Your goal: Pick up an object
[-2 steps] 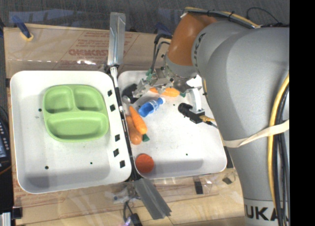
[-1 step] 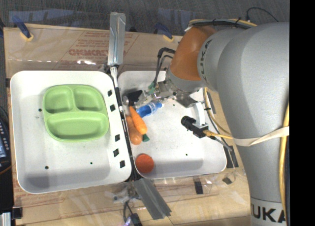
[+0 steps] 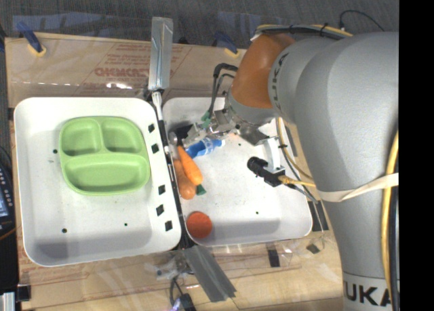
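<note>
In the right bin (image 3: pixel 271 225) an orange carrot (image 3: pixel 187 167) lies along the left wall, with a brown piece (image 3: pixel 185 189) beside it. A blue object (image 3: pixel 201 147) lies just above the carrot. An orange ball (image 3: pixel 199 224) sits near the bin's front left corner. My gripper (image 3: pixel 207 129) reaches down at the bin's back left, right over the blue object and a dark item (image 3: pixel 178 132). The wrist hides how the fingers stand.
The left bin (image 3: pixel 41 235) holds a green divided plate (image 3: pixel 104 154). A metal divider bar (image 3: pixel 160 52) runs between the bins. The big grey arm (image 3: pixel 339 113) covers the right bin's right side. A black cable plug (image 3: pixel 263 171) hangs over the bin's middle.
</note>
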### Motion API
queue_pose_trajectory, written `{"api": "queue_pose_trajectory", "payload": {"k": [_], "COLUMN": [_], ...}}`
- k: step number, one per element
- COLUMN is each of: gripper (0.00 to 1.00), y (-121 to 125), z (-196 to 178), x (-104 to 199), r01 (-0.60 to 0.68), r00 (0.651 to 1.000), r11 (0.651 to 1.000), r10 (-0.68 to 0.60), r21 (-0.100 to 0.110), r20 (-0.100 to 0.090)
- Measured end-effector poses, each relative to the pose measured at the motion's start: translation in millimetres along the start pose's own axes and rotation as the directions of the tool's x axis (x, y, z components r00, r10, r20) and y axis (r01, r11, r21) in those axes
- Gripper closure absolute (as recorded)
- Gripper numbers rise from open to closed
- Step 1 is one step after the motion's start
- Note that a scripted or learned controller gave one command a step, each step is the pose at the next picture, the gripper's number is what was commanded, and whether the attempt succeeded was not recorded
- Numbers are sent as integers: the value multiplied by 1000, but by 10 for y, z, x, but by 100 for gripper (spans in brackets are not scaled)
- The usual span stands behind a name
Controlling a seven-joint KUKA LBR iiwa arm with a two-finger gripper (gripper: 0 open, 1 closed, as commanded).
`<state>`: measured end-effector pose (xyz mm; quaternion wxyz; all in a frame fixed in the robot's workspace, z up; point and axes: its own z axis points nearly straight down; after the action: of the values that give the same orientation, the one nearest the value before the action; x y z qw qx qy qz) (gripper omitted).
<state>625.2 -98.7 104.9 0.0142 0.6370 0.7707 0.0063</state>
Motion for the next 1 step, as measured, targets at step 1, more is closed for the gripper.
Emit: {"api": "queue_pose_trajectory", "payload": {"k": [1], "gripper": [0], "y": [52], "z": [7], "x": [-2], "r01": [-26], "r00": [1000], "r11": [1000], "r10": [26], "r21": [0], "r20": [-3]}}
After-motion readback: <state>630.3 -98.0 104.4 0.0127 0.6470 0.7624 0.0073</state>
